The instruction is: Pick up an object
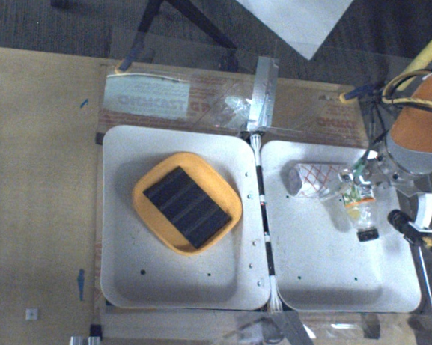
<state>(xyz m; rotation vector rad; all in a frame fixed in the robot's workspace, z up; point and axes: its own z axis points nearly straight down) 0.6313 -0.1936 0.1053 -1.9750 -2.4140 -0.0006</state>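
We counted two white bins side by side on the tabletop (27,189). The left bin (117,272) held one thing: a yellow-orange tray (149,181) with a dark ribbed slab (187,207) lying in it, set at a slant near the bin's middle, apart from every wall.

Behind the bins lay one flat clear packet (148,94) with pale lettering (too faint for us to read), and beside it an upright grey metal bracket (264,90) at the seam between the bins.

The right bin (326,283) held two things. One was a white cylinder with a red lattice pattern (317,179), lying on its side near the bin's rear wall. Just to its right lay a small clear bottle with a dark cap (357,210), its cap pointing toward the bin's front.

Farthest right we saw the one arm (423,122), grey with its orange band, reaching over the right bin's rear corner. Its pincer (366,174) hung at the upper end of the bottle; we could not tell whether it stood apart or together, nor whether it touched anything.
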